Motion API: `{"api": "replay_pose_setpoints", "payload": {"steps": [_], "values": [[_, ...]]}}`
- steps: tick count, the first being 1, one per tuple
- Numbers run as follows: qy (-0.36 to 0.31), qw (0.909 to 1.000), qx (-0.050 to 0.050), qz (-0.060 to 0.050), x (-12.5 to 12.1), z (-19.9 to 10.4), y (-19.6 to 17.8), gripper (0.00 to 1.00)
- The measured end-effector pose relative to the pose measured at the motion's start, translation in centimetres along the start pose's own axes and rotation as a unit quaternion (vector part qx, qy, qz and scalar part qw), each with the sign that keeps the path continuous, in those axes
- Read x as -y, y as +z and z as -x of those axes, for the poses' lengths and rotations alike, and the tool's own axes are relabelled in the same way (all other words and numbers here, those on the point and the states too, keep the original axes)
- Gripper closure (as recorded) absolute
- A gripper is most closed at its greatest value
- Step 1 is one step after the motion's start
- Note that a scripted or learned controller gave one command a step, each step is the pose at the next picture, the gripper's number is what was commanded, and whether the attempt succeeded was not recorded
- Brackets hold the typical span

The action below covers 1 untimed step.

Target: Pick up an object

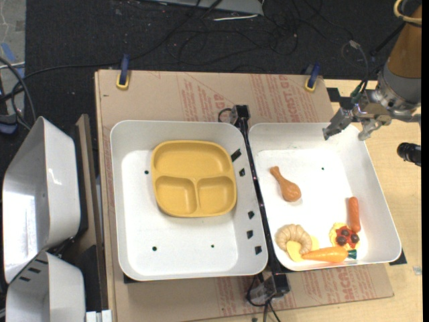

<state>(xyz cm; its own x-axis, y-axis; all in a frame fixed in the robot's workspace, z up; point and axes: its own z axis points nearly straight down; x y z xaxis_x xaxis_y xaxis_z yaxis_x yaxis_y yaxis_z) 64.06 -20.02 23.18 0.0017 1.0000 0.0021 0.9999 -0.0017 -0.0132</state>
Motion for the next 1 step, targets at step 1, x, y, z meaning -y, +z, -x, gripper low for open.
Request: {"api": "replay_pose_setpoints", "payload": {"steps": [1], "values": [[-0.002, 1.0000, 0.001, 0.007, -0.23, -0.12, -0.95, 0.00]]}}
